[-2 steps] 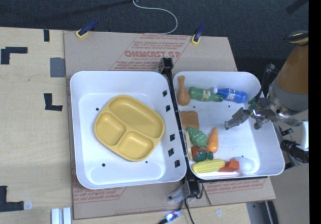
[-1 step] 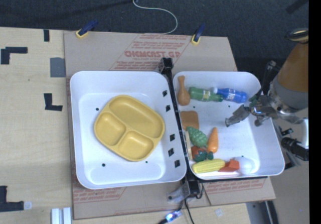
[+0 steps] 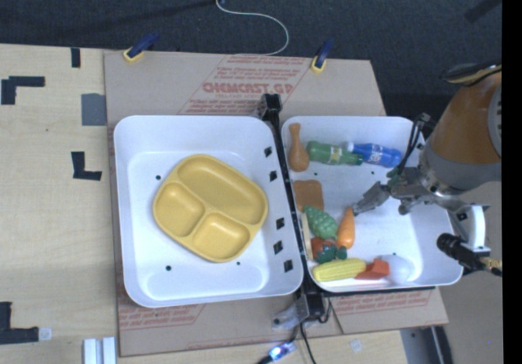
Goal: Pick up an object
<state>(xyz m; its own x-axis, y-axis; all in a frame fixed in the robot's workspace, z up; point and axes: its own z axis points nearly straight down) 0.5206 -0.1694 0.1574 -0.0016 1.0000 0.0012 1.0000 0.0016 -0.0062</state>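
Observation:
The right bin [image 3: 408, 130] holds several toy foods. A brown drumstick [image 3: 296, 150], a green bottle [image 3: 333, 153] and a blue bottle [image 3: 375, 154] lie along its far side. A tan bread slice [image 3: 308, 193], a green vegetable [image 3: 320, 222] and an orange carrot [image 3: 347, 228] sit left of centre. A yellow corn cob [image 3: 338, 271] and a red piece [image 3: 375, 269] lie at the near wall. My gripper [image 3: 379, 206] hovers over the bin's middle, just right of the carrot. It is open, and one fingertip [image 3: 359, 206] points toward the carrot with nothing between the fingers.
The left bin [image 3: 130, 191] holds a yellow divided plate [image 3: 210, 207]. A black divider [image 3: 281, 191] runs between the bins. The arm's grey and orange body [image 3: 465, 142] overhangs the right bin's right edge. Bare white floor lies at the right bin's right side [image 3: 408, 240].

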